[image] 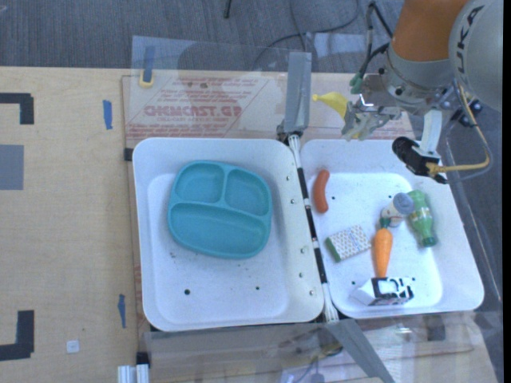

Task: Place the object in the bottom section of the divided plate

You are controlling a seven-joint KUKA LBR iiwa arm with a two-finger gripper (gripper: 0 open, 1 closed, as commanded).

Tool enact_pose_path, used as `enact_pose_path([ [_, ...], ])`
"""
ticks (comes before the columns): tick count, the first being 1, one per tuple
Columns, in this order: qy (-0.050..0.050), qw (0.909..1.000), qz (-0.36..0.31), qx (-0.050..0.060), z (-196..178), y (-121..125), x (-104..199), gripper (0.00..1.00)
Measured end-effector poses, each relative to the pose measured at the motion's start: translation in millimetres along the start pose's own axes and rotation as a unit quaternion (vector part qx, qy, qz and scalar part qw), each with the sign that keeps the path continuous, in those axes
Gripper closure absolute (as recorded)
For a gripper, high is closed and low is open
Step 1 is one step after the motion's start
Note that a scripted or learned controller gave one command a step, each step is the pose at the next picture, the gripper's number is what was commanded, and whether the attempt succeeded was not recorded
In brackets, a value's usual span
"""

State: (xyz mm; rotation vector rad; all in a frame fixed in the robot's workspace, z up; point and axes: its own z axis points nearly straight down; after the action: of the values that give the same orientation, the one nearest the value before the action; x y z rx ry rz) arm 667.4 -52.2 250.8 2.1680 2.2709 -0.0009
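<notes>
two shallow white bins sit side by side on the bench. the left bin point(160, 294) holds a teal divided plate point(219, 210) with two small sections toward the far side and one long bottom section nearest the camera; all three are bare. the right bin point(459, 278) holds a sausage point(321, 191) near its left wall, a patterned sponge point(348, 242), a carrot point(382, 250), a green bottle point(421, 218), a small grey-capped item point(397, 208) between carrot and bottle, and a black-and-white box point(385, 290) at the near edge. the gripper point(361, 124) hangs over the far rim of the right bin; whether it is released or clenched cannot be told. the sausage lies below and left of it, apart, inside the bin.
</notes>
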Motion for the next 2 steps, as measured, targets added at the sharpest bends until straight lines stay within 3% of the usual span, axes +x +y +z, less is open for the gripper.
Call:
enact_pose_path([
  [1,-0.001,0.9888,-0.149,-0.003,-111,0,-11,1.0],
  [2,0.001,0.9952,-0.098,0.0,-18,-100,-30,1.0],
])
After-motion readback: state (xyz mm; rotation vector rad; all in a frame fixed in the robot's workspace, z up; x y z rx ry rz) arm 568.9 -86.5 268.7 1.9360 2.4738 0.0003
